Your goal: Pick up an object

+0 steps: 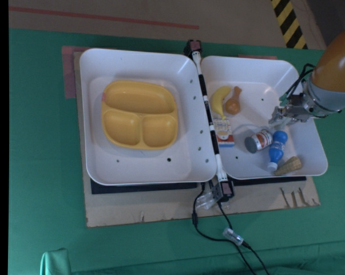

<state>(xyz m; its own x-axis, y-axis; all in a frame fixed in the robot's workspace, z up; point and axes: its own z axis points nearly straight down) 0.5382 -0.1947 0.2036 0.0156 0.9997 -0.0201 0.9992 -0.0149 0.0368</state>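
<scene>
We see the gripper [277, 117] over the right bin [301, 76]; finger opening indeterminate; can [258, 140] lies just below-left, beside the blue bottle [277, 146]; we judge it light, rigid, slippery; grasp across its body.

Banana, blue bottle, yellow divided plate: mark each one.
banana [219, 100], camera view, middle of its curved body.
blue bottle [277, 146], camera view, its body below the round end.
yellow divided plate [139, 97], camera view, floor of its large compartment.
</scene>
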